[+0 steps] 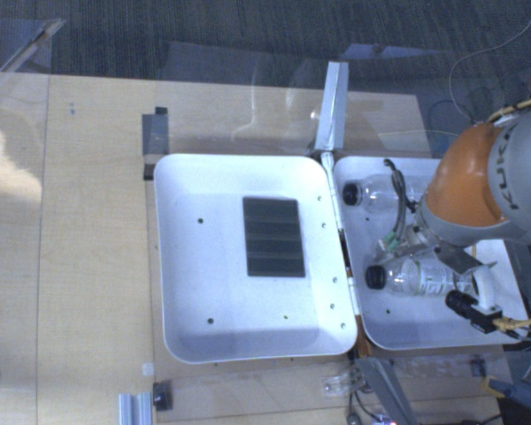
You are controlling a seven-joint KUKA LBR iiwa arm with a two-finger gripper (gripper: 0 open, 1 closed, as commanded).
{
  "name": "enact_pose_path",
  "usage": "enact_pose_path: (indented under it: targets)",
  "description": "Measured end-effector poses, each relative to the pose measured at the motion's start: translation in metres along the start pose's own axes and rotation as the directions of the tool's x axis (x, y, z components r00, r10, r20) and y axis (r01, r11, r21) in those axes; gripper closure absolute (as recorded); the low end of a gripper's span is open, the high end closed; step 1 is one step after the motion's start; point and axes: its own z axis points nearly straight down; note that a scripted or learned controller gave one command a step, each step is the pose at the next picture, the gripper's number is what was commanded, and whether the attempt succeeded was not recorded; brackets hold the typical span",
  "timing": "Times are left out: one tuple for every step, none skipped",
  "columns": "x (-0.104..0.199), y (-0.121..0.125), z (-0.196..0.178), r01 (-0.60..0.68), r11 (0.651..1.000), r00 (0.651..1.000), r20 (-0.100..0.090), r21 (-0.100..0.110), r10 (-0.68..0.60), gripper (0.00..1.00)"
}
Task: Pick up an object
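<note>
The arm (pixel 482 180) reaches over the right bin (pixel 504 326), its gripper (pixel 405 242) lowered among 2 clear plastic bottles; whether it is open or closed cannot be told; 1 bottle with a black cap (pixel 411 277) lies on its side just below the gripper, seemingly touching it; the other bottle (pixel 367 193) lies near the bin's upper left corner; the left bin (pixel 186 308) holds a dark rectangular block (pixel 273 236) near its centre.
</note>
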Motion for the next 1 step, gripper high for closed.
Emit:
enact_pose_path:
  targets:
    - [0.0062,0.0589,-0.0803,-0.289,0.957,0.957,-0.001,0.023,0.289,1.00]
